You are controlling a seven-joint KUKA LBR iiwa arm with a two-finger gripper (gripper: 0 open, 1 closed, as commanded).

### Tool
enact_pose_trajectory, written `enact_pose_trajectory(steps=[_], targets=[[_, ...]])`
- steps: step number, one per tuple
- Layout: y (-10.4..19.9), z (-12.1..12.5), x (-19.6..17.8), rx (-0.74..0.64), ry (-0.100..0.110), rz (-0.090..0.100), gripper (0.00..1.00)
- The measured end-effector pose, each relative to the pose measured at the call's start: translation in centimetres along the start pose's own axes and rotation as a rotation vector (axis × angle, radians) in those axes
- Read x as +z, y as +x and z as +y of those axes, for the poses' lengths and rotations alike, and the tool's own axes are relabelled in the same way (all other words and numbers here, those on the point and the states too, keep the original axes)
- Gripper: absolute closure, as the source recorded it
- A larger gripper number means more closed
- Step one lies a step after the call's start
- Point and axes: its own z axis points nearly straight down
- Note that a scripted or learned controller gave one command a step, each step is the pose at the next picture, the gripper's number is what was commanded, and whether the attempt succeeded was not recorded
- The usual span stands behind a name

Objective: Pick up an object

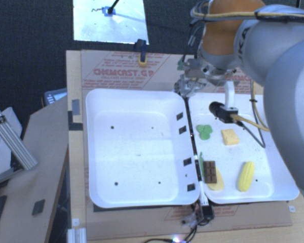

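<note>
A grey robot arm with an orange band reaches in from the right and hangs its end effector (188, 86) over the far end of the hinge strip between two shallow white plastic bins on the tabletop (116, 67); whether it is wide or narrow cannot be told from this slanted view, and nothing shows in its grasp. The candidates for picking all lie in the right bin (278, 186): a small green clover-shaped piece (204, 131) near the divider, a pale yellow cheese-like block (230, 136) just right of it, a brown chocolate-bar piece (210, 171) resting on a yellow flat slice (216, 182) at the near edge, and a yellow corn cob (246, 175) beside them. The left bin (137, 151) probably serves as the drop side. The tool sits well apart from every item, so a descent appears not yet begun.
</note>
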Motion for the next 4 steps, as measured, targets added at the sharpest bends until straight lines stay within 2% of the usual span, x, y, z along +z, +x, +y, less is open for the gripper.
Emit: enact_pose_trajectory(steps=[1,2,3,4], targets=[[-6.0,0.7,-5.6,0.01,-0.001,-0.002,1.0],[-11.2,-7.1,-0.9,0.013,0.013,-0.001,1.0],[-9.0,-6.1,-32.1,0.001,-0.016,-0.003,1.0],[-6.2,-13.2,-31.1,0.001,0.003,0.001,1.0]])
